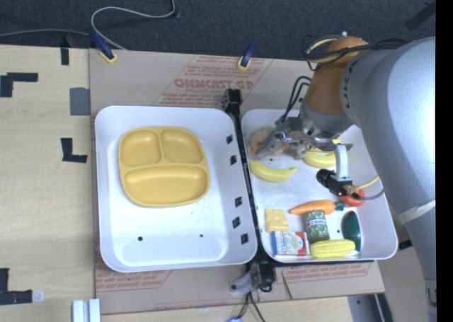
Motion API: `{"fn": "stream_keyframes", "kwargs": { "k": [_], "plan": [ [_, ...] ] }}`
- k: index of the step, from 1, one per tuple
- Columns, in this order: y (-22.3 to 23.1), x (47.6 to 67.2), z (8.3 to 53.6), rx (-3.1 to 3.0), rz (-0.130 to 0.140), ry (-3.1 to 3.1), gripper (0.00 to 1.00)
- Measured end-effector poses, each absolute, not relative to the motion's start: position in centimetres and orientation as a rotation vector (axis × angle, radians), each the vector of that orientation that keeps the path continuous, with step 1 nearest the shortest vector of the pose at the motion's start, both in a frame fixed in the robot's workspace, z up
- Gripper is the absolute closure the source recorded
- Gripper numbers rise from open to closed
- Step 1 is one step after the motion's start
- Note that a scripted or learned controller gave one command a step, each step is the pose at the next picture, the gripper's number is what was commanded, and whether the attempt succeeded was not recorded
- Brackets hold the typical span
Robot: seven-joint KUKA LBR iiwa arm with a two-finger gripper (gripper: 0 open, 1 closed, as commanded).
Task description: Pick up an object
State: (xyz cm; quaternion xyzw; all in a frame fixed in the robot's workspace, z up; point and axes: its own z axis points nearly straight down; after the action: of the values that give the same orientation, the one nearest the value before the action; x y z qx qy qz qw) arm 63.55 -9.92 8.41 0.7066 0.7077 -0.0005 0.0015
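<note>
My gripper (282, 141) is low in the far left part of the right bin (375, 204), its arm coming in from the right. A yellow banana (272, 170) lies just in front of it. Another yellow fruit (320, 158) is partly hidden under the wrist. A greyish-brown thing (260, 141) sits right at the gripper's left, too unclear to name. Nearer the front lie an orange carrot (311, 207), a green can (316, 226), a corn cob (333, 248), a yellow cheese block (276, 219) and a small white carton (288, 243).
A yellow divided plate (164, 165) lies in the left bin (170, 243). A dark green thing (351, 228) rests by the right bin's front right wall. A black divider (241, 172) with clips runs between the bins.
</note>
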Motion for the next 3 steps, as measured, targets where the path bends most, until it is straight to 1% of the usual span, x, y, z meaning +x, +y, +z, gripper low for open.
{"fn": "stream_keyframes", "kwargs": {
  "k": [1, 2, 3],
  "plan": [
    [-10.4, 56.0, 8.4, 2.221, -0.003, 2.222, 0.00],
    [-10.0, 63.1, 8.4, 2.217, 0.000, 2.223, 0.00],
    [-10.0, 63.1, 9.2, 2.217, -0.004, 2.225, 1.00]
  ]
}}
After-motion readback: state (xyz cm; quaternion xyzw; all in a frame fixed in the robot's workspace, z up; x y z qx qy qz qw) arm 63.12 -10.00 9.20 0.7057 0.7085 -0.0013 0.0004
